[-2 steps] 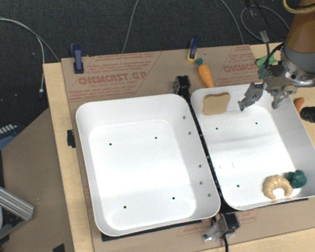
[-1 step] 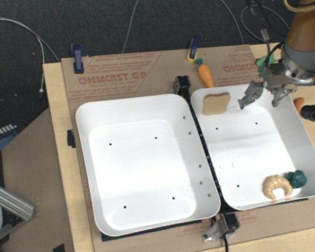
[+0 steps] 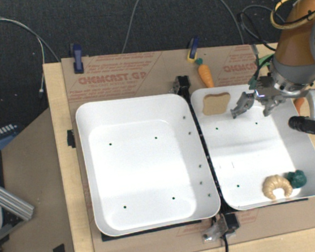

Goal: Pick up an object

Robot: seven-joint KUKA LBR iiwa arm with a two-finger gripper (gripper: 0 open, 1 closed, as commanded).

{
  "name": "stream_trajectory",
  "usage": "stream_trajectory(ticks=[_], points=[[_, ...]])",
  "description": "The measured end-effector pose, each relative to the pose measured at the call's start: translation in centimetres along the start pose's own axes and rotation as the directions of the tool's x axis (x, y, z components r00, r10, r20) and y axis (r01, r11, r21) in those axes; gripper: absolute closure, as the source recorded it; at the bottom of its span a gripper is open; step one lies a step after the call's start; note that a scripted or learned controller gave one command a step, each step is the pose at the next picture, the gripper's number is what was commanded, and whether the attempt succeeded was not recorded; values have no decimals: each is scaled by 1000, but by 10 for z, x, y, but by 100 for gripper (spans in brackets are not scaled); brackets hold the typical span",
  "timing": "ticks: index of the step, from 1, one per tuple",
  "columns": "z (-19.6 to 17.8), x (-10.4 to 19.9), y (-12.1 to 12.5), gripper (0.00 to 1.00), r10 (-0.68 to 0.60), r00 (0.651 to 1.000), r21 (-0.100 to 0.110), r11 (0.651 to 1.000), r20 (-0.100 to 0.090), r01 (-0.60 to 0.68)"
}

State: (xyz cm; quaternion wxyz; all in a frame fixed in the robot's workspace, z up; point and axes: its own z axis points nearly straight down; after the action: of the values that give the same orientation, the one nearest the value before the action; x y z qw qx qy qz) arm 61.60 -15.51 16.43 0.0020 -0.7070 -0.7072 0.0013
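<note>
Toast slice (image 3: pixel 215 104) looks like the closest candidate here, a flat tan piece of toy bread lying in the far left corner of the right bin (image 3: pixel 252 151), just beside the wall. Other options in that bin: a croissant (image 3: pixel 276 186) and a little green thing (image 3: pixel 296 178), maybe a broccoli floret, hard to say at this size. Those two sit touching each other in the near right corner. An orange carrot (image 3: pixel 205 75) lies outside the bins on the cardboard-covered worktop (image 3: pixel 139 73), beyond the far edge. The left bin (image 3: pixel 142 164) isn't in play.

The gripper (image 3: pixel 255 103) hangs over the far end of the right bin, to the right of the toast. Its fingers are spread wide apart with nothing between them, so no grasp yet. I'd call this the approach step: hovering, target still to be committed to.

For the next move, if it goes for the toast, it needs to shift left and drop down so the fingers straddle the slice. That's a tricky one imo, since the slice is thin, lies flat and is tucked against the bin wall, so a finger could hit the rim or just skate over the top. The croissant is chunkier and would probably be the easier pinch, but it's well apart from the gripper, at the opposite end of the bin.
</note>
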Motion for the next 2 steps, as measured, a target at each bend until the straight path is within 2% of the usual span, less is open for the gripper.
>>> stream_trajectory(ticks=[1,2], points=[[53,-4,8,0,0,1000,0,1000,0,0],[81,-4,8,0,0,1000,-3,1000,1,0]])
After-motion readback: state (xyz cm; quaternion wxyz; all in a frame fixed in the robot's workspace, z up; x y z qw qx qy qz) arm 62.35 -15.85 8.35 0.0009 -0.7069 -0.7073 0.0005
